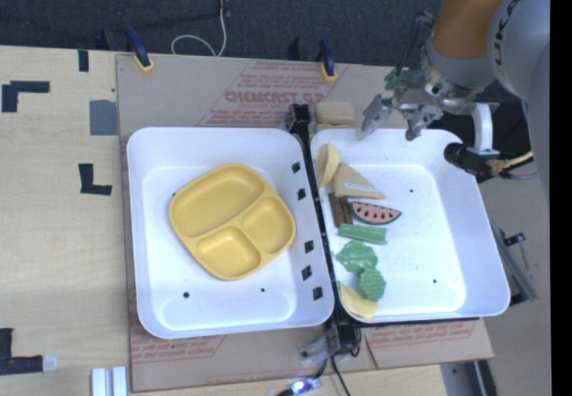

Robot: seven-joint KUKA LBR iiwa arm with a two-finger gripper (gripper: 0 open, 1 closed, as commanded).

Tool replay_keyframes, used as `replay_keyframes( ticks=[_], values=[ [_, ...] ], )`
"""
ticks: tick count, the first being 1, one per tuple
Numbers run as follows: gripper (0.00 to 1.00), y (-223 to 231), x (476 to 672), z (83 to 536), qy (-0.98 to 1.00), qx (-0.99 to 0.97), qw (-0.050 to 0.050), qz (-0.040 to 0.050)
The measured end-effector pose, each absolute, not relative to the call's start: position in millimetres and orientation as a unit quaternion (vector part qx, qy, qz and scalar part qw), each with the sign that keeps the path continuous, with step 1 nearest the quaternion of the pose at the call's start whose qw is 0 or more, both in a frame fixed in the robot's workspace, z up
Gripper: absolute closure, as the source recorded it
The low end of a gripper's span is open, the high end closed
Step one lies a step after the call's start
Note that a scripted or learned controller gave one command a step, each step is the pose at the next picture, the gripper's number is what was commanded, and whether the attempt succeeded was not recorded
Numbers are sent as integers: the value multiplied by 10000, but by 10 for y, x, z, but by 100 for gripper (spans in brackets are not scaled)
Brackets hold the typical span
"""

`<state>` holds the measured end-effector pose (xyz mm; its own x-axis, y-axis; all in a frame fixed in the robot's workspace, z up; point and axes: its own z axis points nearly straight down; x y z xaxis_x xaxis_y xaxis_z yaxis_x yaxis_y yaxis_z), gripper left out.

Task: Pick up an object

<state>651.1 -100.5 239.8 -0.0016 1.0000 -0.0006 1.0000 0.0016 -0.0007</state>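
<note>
Gripper spread wide, holding nothing, above right bin's far rim. Left bin: one yellow divided plate. Right bin, along its left side: one watermelon slice, two green leafy pieces, one green bean pod, a few tan and yellow toy foods.

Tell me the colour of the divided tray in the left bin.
Yellow tray, in the camera view.
</note>
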Motion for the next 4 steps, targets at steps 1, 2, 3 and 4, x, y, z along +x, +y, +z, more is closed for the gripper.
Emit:
replay_keyframes(
  ticks=[1, 2, 3, 4],
  values=[
    [0, -1083, 6464, 1783, -7073, -7069, 22, 26],
    [0, -988, 6175, 892, -7077, -7066, 3, 9],
    [0, -224, 5276, 2902, -7099, -7043, -25, -50],
    [0, 379, 4803, 2396, -7092, -7049, 38, 28]
  ],
)
